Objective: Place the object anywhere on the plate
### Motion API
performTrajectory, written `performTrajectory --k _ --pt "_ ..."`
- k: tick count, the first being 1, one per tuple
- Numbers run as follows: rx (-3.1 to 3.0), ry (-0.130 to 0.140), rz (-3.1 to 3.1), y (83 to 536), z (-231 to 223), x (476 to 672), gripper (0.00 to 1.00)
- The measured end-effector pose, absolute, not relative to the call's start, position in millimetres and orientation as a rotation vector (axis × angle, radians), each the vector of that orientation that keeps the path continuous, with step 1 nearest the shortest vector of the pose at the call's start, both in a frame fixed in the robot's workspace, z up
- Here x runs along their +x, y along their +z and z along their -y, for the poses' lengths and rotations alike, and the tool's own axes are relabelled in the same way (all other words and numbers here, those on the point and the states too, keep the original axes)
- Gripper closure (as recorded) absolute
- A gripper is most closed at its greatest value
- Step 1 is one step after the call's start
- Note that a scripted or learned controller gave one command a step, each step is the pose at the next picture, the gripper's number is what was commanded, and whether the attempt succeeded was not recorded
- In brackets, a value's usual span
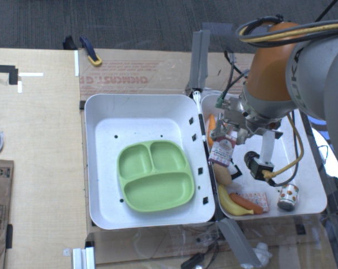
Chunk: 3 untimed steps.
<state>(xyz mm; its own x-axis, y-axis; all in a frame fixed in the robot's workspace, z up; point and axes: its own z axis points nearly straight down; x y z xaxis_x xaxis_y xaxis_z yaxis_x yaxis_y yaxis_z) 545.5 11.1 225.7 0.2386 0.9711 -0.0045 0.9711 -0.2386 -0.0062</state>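
Two white bins side by side on the counter [34, 111]. Left bin [102, 119] holds a green divided plate [155, 175], three compartments, lying flat, toward the bin's near half, nothing on it.

Right bin [311, 198] has the clutter: banana [227, 202] at the near left corner, an orange carrot-like piece [246, 202] lying across it, a flat pink-and-white packet [255, 198] just beside those, a small white cup with brown spots [287, 197] on its side near the right wall. A brownish rounded item [224, 176] sits by the left wall, above the banana. Another orange piece [212, 123] further back along that wall.

End effector [229, 136] is over the right bin's left side, arm coming in from the right. A small packet with red and white label [221, 152] hangs right below it, touching or nearly so; cannot tell if the fingers actually clamp it or how far open they are. Packet is over the right bin, apart from the plate.
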Motion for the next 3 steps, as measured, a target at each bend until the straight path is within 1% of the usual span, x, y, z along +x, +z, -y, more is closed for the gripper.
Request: performTrajectory --k 1,2,3 --pt "-2.471 0.012 1.937 225 -11 545.4 0.00" --pt "-2.329 0.012 2.103 205 -11 534.5 0.00" --pt "-2.273 0.011 2.165 188 -21 564.0 0.00"
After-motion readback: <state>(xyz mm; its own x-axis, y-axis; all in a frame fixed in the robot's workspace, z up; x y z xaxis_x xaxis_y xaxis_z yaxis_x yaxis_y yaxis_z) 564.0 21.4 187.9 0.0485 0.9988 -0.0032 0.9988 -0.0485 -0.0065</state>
